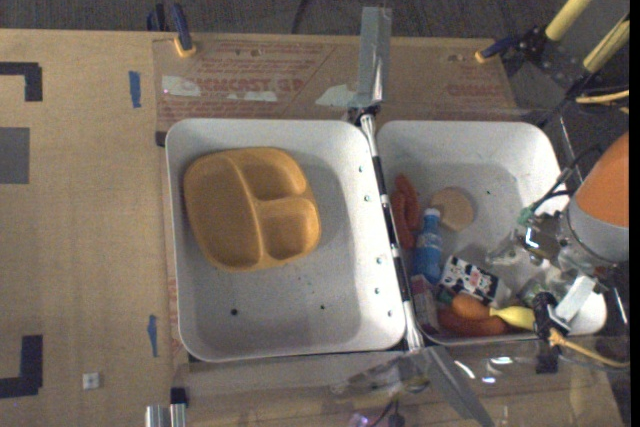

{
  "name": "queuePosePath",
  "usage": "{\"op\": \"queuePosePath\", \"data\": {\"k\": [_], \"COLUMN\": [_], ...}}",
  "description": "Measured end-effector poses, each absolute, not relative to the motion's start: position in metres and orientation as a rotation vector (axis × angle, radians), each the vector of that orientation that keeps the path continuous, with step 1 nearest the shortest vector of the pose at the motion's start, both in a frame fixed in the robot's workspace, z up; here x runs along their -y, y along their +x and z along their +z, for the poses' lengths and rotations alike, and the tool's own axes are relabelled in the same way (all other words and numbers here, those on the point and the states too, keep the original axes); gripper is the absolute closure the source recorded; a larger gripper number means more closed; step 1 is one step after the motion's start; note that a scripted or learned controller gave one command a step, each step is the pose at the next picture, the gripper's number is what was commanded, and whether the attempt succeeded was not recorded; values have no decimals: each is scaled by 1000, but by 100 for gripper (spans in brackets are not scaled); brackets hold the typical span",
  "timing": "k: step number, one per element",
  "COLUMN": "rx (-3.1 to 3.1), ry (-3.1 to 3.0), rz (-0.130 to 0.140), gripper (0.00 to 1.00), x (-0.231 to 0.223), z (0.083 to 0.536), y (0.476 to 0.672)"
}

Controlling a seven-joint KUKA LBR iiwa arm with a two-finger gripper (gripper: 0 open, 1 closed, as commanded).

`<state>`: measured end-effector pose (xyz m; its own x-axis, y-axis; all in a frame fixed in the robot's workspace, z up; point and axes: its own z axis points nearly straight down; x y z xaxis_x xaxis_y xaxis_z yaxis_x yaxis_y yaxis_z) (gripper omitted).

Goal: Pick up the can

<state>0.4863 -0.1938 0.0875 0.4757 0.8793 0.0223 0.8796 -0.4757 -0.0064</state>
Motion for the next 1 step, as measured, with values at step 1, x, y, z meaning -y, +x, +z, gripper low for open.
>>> {"op": "queuePosePath", "data": {"k": [1], "rx": [1805], "ry": [-2546], "rz": [-20], "gripper": [0], "x": [193], "z": [86], "y": [529]}}
